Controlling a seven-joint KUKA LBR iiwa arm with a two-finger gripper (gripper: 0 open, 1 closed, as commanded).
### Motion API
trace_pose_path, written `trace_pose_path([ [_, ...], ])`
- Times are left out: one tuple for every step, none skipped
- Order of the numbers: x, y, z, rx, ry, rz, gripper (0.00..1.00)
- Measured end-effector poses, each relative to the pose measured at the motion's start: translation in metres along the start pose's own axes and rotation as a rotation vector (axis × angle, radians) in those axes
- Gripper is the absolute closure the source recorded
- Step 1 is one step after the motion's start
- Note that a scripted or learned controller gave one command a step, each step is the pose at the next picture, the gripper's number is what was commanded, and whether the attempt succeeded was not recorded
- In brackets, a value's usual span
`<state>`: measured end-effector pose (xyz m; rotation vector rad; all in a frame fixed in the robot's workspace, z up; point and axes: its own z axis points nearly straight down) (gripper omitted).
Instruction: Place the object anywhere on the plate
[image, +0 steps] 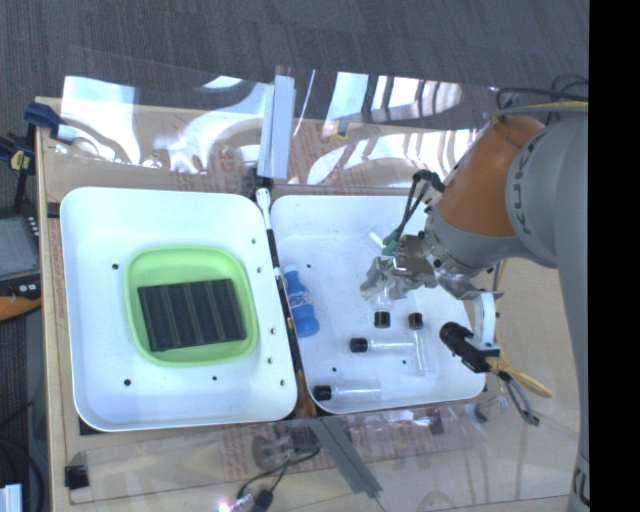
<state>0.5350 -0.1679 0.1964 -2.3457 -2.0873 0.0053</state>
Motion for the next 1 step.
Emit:
trace_pose_path([
  [-0.0001,0.0000,0.0000,0.000,0.000,0.000,0.00],
])
